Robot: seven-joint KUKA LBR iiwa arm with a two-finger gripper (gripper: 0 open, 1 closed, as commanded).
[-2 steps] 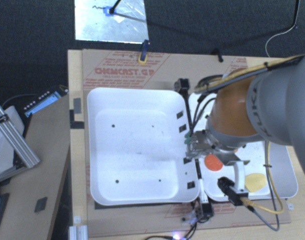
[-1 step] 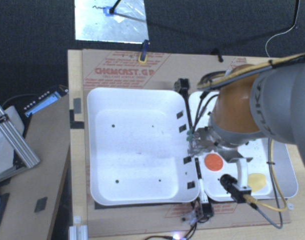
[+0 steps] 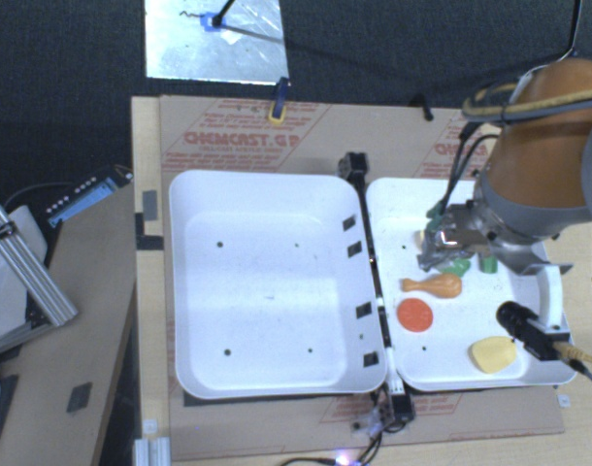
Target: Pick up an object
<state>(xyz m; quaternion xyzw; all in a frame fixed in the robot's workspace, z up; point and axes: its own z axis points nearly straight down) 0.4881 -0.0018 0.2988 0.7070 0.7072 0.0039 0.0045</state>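
Pincer risk: the pincer (image 3: 444,250) hangs low over a crowded patch in the far half of the right bin (image 3: 398,212). My guess is that a closing move there could catch the edge of two things at once, or nudge one sideways so that it slips out.
Pincer state: it sits just above or against the green piece (image 3: 460,269), and I cannot tell which. Whether it is apart or together cannot be told either, since its own metal body hides the tips. Nothing is seen clamped in it.
Worktop (image 3: 238,134): a brown printed board that carries both bins side by side.
Arm (image 3: 548,153): it reaches in over the right bin's far-right corner, and its bulk hides part of the floor there.
Left bin (image 3: 267,178): white and shallow, on the worktop's left half.
Yellow lump (image 3: 494,354): near the right bin's near-right corner, well apart from the pincer, with free room round it.
Drumstick toy (image 3: 434,285): tan-orange, lying flat mid-bin, just nearside of the green piece. It is likely to roll if pushed.
Red disc (image 3: 415,315): flat, beside the drumstick toy on its nearside. It is low and may be hard to grip.
Small green block (image 3: 488,261): towards the right bin's right edge, near the pincer.
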